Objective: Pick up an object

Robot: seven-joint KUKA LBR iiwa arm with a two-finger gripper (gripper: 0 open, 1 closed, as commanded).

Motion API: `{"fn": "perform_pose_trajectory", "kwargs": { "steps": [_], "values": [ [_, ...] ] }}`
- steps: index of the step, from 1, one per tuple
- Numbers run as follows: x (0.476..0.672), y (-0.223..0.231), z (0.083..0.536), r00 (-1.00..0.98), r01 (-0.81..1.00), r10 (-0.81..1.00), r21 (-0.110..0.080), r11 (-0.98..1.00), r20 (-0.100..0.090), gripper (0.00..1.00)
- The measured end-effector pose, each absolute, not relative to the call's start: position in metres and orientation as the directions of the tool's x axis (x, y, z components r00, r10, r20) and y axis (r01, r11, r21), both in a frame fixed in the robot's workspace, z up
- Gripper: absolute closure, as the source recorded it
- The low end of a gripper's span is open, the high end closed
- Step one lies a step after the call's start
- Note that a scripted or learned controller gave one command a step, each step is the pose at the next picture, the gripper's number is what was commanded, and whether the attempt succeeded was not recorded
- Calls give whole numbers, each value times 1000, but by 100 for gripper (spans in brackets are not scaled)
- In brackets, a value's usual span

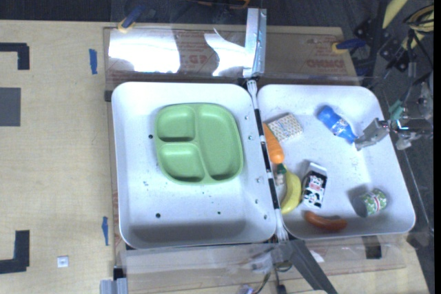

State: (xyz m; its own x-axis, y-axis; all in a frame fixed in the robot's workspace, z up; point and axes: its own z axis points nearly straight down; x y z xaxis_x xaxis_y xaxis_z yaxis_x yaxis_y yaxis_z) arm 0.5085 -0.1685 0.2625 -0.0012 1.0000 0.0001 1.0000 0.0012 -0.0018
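The right bin (358,98) holds several small objects. A blue bottle (335,122) lies near its back right. A checkered packet (285,127) rests at the back left, with an orange carrot-like piece (273,147) beside the divider. A yellow banana (291,192), a black-and-white carton (314,189), a brown sausage (325,220) and a green can (373,202) sit toward the front. My gripper (375,132) reaches in over the bin's right rim, just right of the blue bottle and apart from it.
The left bin (131,169) holds a green divided plate (200,142). A metal divider (264,148) runs between the bins. Clear plastic and cardboard stand behind the bins, and cables and stands crowd the back right.
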Motion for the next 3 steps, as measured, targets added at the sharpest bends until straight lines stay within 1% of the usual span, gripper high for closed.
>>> {"fn": "perform_pose_trajectory", "kwargs": {
  "steps": [1, 2, 3],
  "values": [
    [578, -163, 124, -31, 1000, 1000, -2, 31, 1, 0],
    [655, -152, 87, 82, 997, 997, 2, -82, -1, 0],
    [656, -151, 97, 79, 997, 997, 3, -79, -2, 100]
  ]
}}
